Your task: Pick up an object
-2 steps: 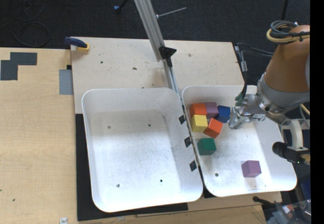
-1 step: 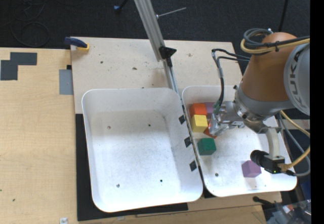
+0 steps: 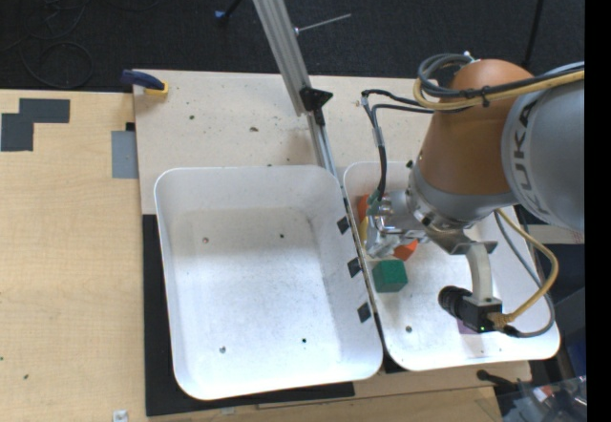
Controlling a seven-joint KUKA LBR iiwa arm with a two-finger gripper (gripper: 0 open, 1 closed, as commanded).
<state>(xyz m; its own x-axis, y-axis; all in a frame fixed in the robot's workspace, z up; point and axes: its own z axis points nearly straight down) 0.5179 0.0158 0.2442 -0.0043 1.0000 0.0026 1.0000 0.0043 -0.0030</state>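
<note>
Green block lying in the right bin, close against its left wall, at about 9 o'clock from that bin's middle. Just above it, at 12 o'clock from the block, something orange-red partly covered by metal parts of the arm. Another orange strip farther up along the same wall, toward 11 o'clock. A small purple patch near the bin's lower right, at 4 o'clock from the block, mostly hidden behind a black fitting with a tiny green light.

Hand down over the left side of the right bin, right above the green block — spread or pressed together, cannot tell; nothing visibly pinched.

Left bin at 9 o'clock from the block, touching the right bin along the shared wall, with only a few dark specks scattered on its white floor. Three small black clips spaced along that shared edge.

Arm reaching in from 3 o'clock, orange band bulging above the wrist, grey shell beside it carrying large dark letters — "UK" readable, the rest cut off. Black and yellow cables looping around it.

Pale wooden desk under both bins. Slanted aluminium bar at 12 o'clock, topped by a checkered tag. Small blue-and-yellow item at 10 o'clock, near the desk's far corner.
</note>
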